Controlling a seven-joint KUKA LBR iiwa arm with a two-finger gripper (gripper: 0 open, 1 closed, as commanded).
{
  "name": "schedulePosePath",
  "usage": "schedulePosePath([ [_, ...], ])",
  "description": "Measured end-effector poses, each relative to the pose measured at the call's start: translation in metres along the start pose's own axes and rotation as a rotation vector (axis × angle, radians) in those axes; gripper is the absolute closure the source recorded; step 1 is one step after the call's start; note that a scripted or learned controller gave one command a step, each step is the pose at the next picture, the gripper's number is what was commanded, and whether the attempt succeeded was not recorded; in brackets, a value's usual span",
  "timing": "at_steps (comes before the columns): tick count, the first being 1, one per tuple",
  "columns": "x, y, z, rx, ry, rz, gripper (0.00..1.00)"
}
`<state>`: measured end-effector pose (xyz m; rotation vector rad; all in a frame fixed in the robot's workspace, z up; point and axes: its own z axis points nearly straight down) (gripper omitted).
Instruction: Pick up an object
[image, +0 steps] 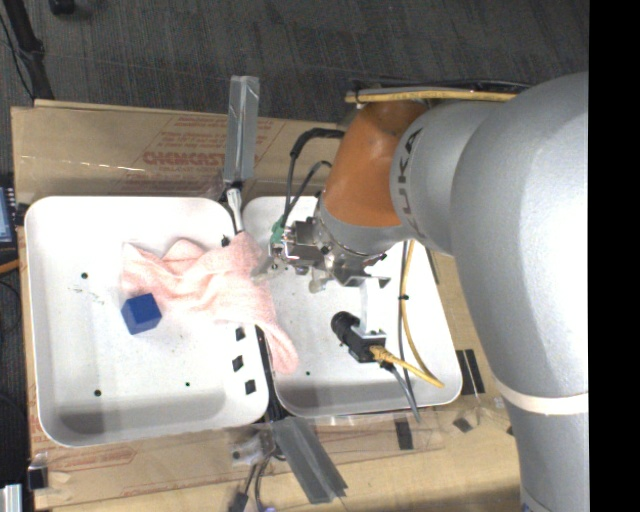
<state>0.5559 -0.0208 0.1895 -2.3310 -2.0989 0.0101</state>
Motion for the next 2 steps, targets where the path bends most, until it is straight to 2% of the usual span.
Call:
schedulePosePath([
  [1,-0.034,0.03,-0.002,-0.004,0.001,-0.018,0.0],
  [2,-0.024,0.004,-0.001,-0.001,0.001,0.016,0.0],
])
